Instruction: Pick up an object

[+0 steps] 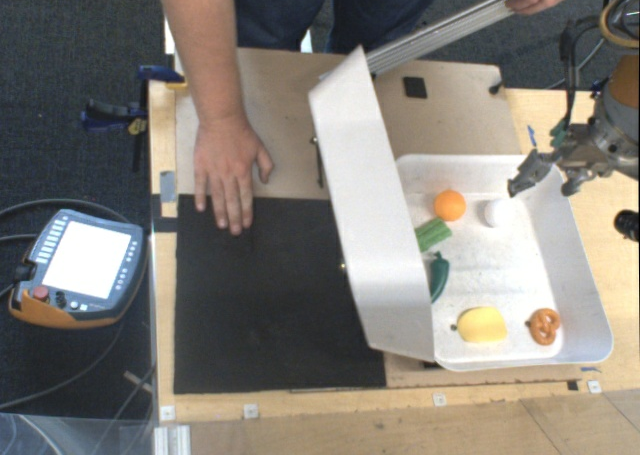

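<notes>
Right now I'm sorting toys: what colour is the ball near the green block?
Orange ball, camera view.

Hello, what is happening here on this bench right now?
A person's hand rests on the bench while the left bin stands tipped up against the right bin. The right bin holds an orange ball, a white ball, green pieces, a yellow fruit and a pretzel. The robot hand hovers at its far edge, holding nothing.

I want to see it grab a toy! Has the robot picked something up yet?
Not yet. The gripper is open at the bin's top right corner with nothing between its fingers. The orange ball, white ball, lemon and pretzel lie in the bin. A person's hand rests on the bench. Reaching, grabbing and lifting are all left.
</notes>
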Available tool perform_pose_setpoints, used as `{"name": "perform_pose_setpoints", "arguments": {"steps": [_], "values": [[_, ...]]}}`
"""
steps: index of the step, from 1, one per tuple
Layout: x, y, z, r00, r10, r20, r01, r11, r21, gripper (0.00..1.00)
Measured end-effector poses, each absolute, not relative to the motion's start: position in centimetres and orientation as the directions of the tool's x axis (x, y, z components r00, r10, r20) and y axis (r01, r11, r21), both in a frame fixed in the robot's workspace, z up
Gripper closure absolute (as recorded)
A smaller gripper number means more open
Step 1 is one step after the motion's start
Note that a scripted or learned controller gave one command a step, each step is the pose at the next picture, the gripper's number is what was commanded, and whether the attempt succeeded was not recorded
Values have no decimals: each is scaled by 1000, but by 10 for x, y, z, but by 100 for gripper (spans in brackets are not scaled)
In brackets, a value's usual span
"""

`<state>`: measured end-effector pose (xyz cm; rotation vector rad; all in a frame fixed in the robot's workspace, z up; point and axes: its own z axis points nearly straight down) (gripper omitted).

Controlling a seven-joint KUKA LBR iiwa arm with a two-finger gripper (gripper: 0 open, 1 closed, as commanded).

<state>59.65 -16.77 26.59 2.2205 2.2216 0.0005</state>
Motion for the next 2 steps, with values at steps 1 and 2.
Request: {"name": "perform_pose_setpoints", "arguments": {"steps": [1, 2], "values": [[590, -171, 222, 0, 1000, 0, 1000, 0, -2, 0], [593, -165, 162, -1, 1000, 1, 1000, 1, -4, 0]]}}
